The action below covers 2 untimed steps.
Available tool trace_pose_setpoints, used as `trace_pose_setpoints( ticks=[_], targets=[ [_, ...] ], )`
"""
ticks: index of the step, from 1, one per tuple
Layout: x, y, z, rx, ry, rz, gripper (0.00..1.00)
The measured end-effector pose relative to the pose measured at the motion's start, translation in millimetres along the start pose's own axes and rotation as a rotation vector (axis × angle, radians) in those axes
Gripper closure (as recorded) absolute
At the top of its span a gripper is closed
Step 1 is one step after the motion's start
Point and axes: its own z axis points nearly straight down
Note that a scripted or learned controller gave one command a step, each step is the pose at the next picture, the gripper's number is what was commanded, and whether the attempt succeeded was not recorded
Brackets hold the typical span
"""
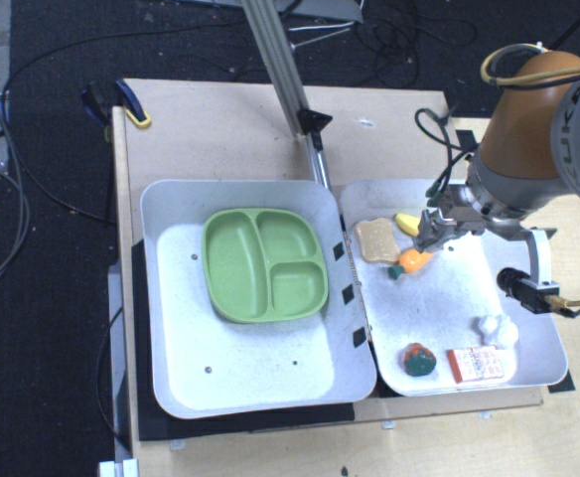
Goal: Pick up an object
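Nearest the camera in the right-hand shallow white bin (528, 361) lie a small red and white printed packet (479, 364), a round red and green toy fruit (419, 360) and a crumpled white lump (493, 329), all apart from one another. Farther in, a small orange toy carrot with a green tip (410, 262) rests on the bin floor beside a tan slice of toy bread (376, 239) and a yellow toy banana (407, 224). The carrot looks light, rigid and smooth, so likely slippery; a hold across its thicker middle seems safest. The gripper (431, 235) hangs just above the carrot's far end, wrist bent down from the right; whether it is open or closed cannot be told. The left bin (171, 366) holds a green divided plastic plate (266, 264).
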Motion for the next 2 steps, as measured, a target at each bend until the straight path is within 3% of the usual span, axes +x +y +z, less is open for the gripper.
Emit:
trace_pose_setpoints(
  ticks=[1, 2],
  targets=[
    [0, 0, -1, 0.005, 0.001, 0.0, 1.0],
    [56, -7, -15, 0.006, 0.004, -0.006, 1.0]
  ],
)
